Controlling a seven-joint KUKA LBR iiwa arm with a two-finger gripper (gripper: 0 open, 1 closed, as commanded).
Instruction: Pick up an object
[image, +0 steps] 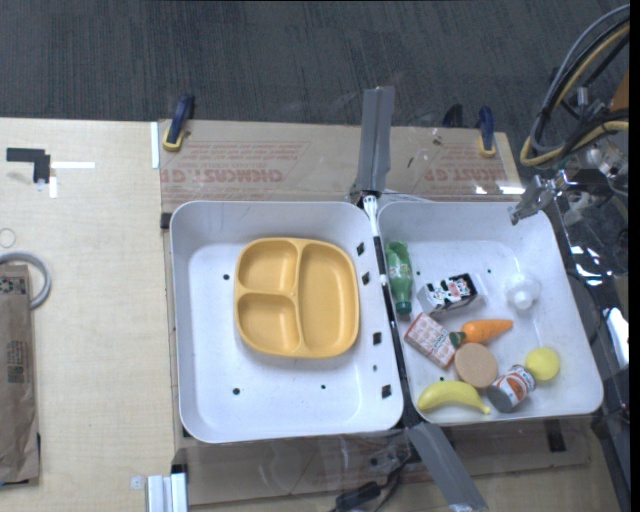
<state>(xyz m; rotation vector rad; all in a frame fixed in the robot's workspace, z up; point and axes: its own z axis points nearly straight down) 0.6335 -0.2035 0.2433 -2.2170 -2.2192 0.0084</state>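
Over the far right corner of the right bin (470, 235) sits the gripper (533, 203), open or closed I cannot tell, with the nearest object, a small white ball (521, 292), lying just nearward of it.

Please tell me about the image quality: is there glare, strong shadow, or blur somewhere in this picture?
Camera view: light is even and soft, shadows faint around the yellow plate; the clear sheet over the cardboard shows mild glare; the right bin is bright, so the small white object nearly blends in; the robot parts at right look slightly blurred.
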